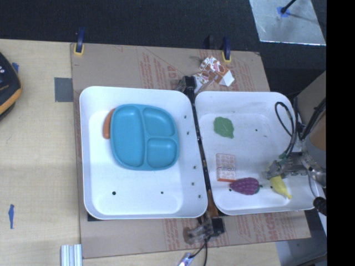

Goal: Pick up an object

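Note:
In the right bin lie a green leaf-like piece, a small clear packet with orange print, a purple toy eggplant and a yellow toy piece. My gripper reaches in low at the right bin's right side. It sits just above the yellow piece and to the right of the purple eggplant. Nothing shows held in it. The left bin holds a blue divided plate, with an orange item sticking out from under the plate's left edge.
Black cables loop over the right bin's right rim. A crumpled wrapper lies behind the bins on the cardboard. A yellow and black device sits at the far left of the bench.

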Controlling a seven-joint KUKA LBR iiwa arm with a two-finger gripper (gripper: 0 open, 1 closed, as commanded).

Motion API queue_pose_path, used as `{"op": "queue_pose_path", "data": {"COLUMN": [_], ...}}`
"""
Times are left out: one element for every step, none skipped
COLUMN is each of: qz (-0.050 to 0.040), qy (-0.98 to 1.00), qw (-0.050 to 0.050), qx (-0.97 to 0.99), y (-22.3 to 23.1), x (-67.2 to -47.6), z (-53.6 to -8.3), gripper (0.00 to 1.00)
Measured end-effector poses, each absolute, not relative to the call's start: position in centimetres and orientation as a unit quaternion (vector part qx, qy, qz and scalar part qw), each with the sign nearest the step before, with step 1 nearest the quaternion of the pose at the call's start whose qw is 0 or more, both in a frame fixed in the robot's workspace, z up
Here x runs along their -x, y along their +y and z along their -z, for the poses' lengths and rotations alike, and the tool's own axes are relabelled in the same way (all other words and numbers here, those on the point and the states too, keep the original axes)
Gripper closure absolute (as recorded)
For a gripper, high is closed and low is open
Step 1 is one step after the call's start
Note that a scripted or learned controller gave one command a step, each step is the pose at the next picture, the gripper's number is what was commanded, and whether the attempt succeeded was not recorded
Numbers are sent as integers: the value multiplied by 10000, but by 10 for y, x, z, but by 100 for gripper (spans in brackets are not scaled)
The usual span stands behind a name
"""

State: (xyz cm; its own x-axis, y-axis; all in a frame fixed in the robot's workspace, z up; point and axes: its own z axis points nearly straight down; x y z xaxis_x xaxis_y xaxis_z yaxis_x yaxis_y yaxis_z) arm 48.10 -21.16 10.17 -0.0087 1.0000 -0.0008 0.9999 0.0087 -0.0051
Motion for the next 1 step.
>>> {"op": "queue_pose_path", "data": {"qz": [-9], "qy": [-7096], "qw": [15], "qx": [7046], "y": [-42], "x": [-525], "z": [-192], "gripper": [100]}}
